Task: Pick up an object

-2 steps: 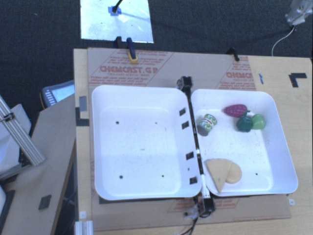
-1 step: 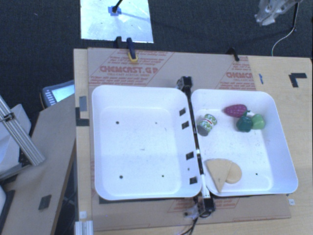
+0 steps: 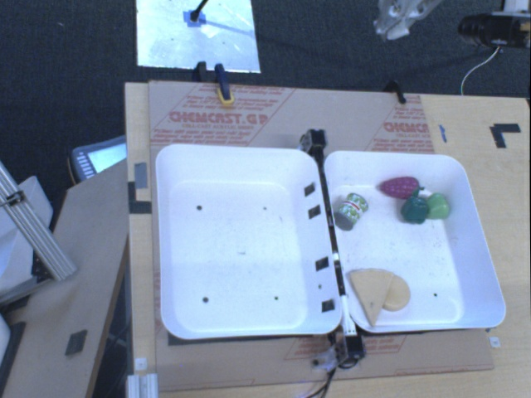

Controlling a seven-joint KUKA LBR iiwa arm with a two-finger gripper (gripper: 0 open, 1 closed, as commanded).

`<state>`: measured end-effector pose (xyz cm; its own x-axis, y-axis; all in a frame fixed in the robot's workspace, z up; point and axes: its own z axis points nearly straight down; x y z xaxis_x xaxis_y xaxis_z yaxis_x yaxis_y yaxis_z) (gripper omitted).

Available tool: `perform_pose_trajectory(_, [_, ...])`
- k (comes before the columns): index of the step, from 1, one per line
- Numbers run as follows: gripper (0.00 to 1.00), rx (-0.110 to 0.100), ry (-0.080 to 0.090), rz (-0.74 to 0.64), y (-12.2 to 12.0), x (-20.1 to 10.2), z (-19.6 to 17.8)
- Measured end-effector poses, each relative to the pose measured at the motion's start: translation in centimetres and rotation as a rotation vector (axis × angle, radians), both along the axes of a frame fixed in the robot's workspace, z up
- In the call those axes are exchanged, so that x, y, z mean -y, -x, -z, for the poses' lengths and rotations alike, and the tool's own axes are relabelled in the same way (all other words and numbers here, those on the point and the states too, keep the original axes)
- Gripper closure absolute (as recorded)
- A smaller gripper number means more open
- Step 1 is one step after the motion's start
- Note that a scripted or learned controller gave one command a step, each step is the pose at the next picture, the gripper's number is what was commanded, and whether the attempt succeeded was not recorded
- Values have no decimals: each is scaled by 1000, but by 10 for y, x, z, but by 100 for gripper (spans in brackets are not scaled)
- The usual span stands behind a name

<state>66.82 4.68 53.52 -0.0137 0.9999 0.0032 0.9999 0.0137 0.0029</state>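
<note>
The right bin [image 3: 473,247] holds several small objects. A small can with a green label [image 3: 351,209] lies near its left wall. A magenta oblong piece [image 3: 400,187] sits at the back. Beside it are a dark green piece [image 3: 415,211] and a light green piece [image 3: 437,206], touching each other. A tan wedge-shaped piece [image 3: 378,292] lies at the front. My gripper [image 3: 395,16] hangs high at the top of the view, beyond the bench's far edge, well away from the bins and the objects.
The left bin [image 3: 236,239] stands beside the right one on a brown board [image 3: 274,114]. A yellow clamp [image 3: 224,89] and a black clamp [image 3: 397,92] sit at the board's far edge. A shiny metal sheet [image 3: 197,23] lies on the dark floor behind.
</note>
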Motion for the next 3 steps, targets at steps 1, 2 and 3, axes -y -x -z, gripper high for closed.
perform_pose_trajectory(1, [100, 0, 0, 1, 0, -78, 0])
perform_pose_trajectory(2, [100, -1, 0, 3, 1, -146, 0])
perform_pose_trajectory(3, [100, -1, 1, 5, 0, -190, 0])
